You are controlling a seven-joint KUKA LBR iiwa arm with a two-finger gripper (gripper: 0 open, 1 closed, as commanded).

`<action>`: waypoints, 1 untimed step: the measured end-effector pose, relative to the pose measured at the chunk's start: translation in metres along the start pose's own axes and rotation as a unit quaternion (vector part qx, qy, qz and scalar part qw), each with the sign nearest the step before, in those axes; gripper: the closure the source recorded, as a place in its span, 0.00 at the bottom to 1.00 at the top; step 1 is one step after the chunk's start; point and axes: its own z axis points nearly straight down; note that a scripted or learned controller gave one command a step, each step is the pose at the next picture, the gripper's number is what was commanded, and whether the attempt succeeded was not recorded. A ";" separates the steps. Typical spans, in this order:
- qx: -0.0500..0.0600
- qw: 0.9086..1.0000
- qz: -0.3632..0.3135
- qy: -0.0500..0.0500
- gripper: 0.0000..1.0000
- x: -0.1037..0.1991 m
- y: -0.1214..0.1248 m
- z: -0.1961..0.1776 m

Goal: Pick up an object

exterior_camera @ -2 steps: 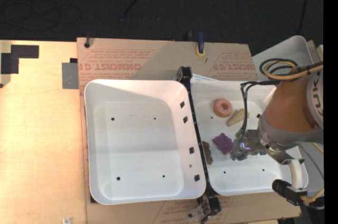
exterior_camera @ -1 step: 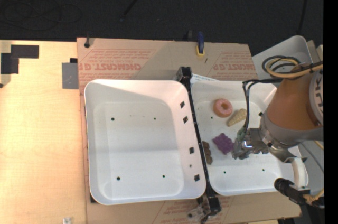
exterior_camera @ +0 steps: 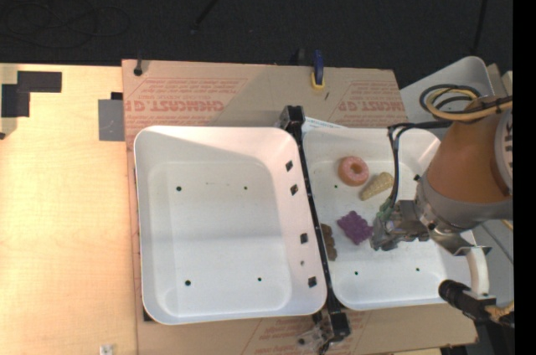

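Observation:
The right bin [exterior_camera: 381, 282] holds a pink ring-shaped donut [exterior_camera: 353, 170], a pale yellow cone-shaped piece [exterior_camera: 376, 185], a purple knobbly object [exterior_camera: 354, 227] and a small brown item [exterior_camera: 328, 241] against the left wall. My gripper [exterior_camera: 387, 232] hangs low over the bin floor, just right of the purple object and below the yellow piece. The orange band [exterior_camera: 469, 165] and grey wrist reach in from the right and cover the bin's right side.
The left bin [exterior_camera: 159, 169] sits beside it, with a black divider clamp [exterior_camera: 301, 186] between the two. Brown cardboard [exterior_camera: 209, 98] lies under both bins. Cables [exterior_camera: 448, 98] loop at the upper right.

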 end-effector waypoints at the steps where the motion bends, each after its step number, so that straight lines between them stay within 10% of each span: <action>1: 0.001 1.000 0.001 0.000 1.00 -0.001 0.000 -0.009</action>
